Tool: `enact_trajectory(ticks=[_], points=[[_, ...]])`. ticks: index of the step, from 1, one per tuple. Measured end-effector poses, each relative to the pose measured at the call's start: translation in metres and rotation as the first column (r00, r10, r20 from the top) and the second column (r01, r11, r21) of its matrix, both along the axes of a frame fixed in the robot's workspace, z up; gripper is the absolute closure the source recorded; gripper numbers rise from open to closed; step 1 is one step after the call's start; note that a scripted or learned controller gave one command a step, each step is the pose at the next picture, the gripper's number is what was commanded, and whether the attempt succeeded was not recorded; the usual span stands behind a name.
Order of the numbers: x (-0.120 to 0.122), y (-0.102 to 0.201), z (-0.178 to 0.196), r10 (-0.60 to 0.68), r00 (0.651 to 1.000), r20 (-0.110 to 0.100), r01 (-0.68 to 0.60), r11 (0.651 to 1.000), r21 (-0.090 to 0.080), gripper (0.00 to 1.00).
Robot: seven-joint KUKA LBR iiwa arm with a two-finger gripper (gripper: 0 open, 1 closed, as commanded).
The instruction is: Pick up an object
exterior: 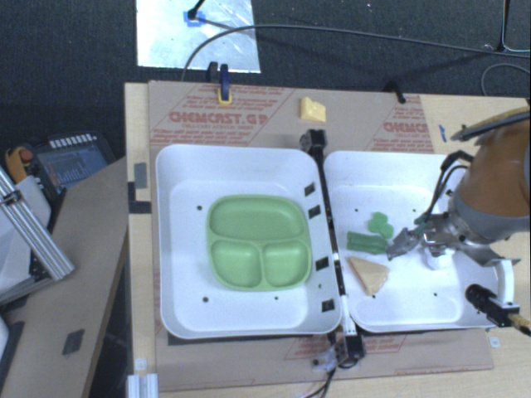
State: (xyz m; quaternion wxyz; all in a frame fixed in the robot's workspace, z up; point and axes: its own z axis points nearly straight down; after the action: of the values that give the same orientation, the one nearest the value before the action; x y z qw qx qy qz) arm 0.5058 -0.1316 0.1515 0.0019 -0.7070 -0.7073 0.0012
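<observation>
In the right bin lie a flat green bar, a small round green piece just behind it, and a tan wedge in front. My gripper hangs low over the bin floor, just right of the green bar. It looks open, one dark finger pointing at the bar's right end, and nothing sits between the fingers. The grey arm with its orange band comes in from the right.
The left bin holds a green divided tray. A yellow block rests on the cardboard behind the bins. A black divider runs between the bins. Cables and a foil sheet lie at the back.
</observation>
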Motion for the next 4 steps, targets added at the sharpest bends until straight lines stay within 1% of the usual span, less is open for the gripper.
enact_trajectory(ticks=[1,2,3,4], points=[[0.006,0.003,-0.044,0.001,1.0,0.001,-0.001,1.0,0.0,0.0],[0.007,0.002,-0.031,0.0,1.0,0.007,0.0,1.0,-0.002,1.0],[0.006,-0.005,0.015,-0.001,1.0,0.01,0.001,1.0,-0.003,1.0],[0.004,-0.013,0.076,0.003,1.0,0.013,-0.003,1.0,-0.004,1.0]])
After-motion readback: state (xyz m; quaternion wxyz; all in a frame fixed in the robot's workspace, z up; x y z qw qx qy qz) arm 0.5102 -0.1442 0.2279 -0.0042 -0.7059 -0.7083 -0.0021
